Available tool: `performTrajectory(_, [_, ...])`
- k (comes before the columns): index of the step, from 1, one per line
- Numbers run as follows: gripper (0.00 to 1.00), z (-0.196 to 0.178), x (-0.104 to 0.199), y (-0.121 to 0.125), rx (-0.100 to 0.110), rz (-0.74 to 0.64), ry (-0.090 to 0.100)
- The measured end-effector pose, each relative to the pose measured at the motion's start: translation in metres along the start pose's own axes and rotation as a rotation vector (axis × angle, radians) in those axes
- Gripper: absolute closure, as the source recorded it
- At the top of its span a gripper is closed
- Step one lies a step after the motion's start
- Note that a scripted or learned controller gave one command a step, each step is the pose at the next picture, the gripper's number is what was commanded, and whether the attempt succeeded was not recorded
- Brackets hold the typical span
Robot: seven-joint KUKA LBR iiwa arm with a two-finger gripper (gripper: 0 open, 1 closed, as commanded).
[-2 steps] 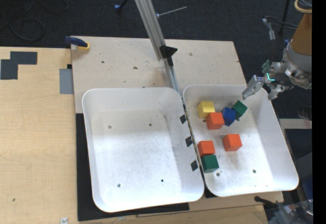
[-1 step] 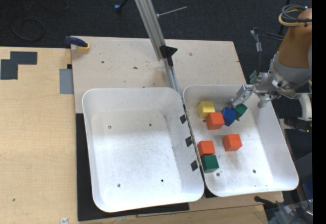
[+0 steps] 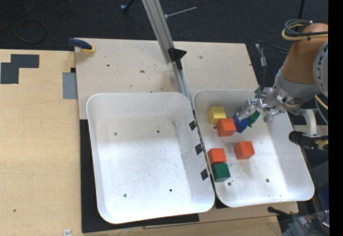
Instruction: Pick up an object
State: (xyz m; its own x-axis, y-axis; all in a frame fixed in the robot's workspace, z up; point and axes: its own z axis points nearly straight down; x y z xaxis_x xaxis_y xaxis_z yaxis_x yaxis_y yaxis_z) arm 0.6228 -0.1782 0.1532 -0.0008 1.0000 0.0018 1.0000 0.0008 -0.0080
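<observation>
Where jaws (image 3: 244, 122) hang, orange block (image 3: 225, 127) just beside.

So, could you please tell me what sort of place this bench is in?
Most likely a robotics lab test cell: two white bins on a plywood bench, coloured blocks for grasping trials, a slanted aluminium rail, and loose cables on dark carpet.

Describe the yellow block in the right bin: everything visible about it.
The yellow block is a small, matte cube-like piece lying flat on the floor of the right bin, near its far left corner. An orange-red block sits against its near-right corner, apparently touching. The gripper is to its right, apart from it.
</observation>
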Motion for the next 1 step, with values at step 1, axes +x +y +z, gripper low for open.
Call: performTrajectory(1, [0.0,0.0408,0.0053,0.0033,-0.017,0.001,-0.007])
